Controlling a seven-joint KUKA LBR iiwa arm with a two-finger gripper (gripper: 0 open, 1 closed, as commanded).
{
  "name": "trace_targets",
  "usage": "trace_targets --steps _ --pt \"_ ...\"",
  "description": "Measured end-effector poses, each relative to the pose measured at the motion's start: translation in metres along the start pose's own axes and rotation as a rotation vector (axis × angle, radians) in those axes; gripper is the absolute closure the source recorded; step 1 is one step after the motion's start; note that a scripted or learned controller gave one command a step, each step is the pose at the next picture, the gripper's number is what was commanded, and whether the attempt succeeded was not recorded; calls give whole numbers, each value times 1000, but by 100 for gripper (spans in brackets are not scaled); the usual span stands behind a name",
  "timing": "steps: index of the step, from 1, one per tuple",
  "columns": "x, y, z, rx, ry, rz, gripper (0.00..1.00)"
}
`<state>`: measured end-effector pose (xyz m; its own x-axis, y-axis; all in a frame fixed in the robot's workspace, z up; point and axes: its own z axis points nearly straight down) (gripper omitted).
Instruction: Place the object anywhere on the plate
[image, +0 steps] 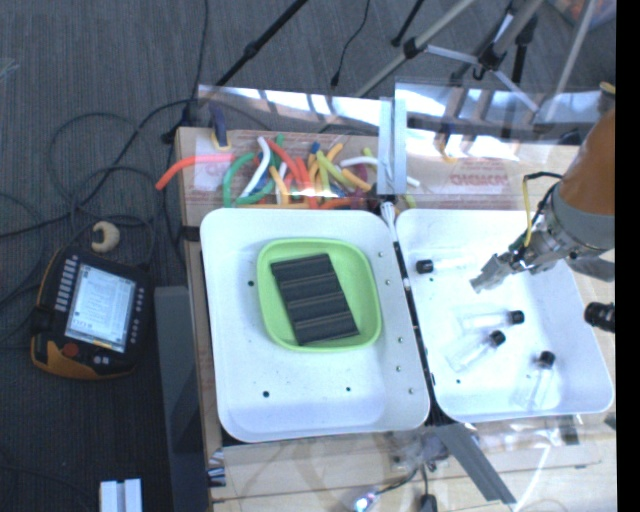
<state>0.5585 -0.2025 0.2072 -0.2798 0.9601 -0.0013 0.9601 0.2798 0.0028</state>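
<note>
Partly cropped arm (590, 190), end effector (492, 272) blurred

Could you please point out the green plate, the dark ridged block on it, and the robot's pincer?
green plate (268, 272): camera view, bare left rim.
dark ridged block (314, 298): camera view, middle of its top.
pincer (487, 277): camera view, its tip over the right bin.

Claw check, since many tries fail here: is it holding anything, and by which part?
Cannot be told: the claw hangs over the right bin, its tip too blurred to show anything held.
</note>
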Motion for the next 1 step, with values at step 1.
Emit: trace_targets --steps 1 --pt "77 -20 50 1 1 -194 100"
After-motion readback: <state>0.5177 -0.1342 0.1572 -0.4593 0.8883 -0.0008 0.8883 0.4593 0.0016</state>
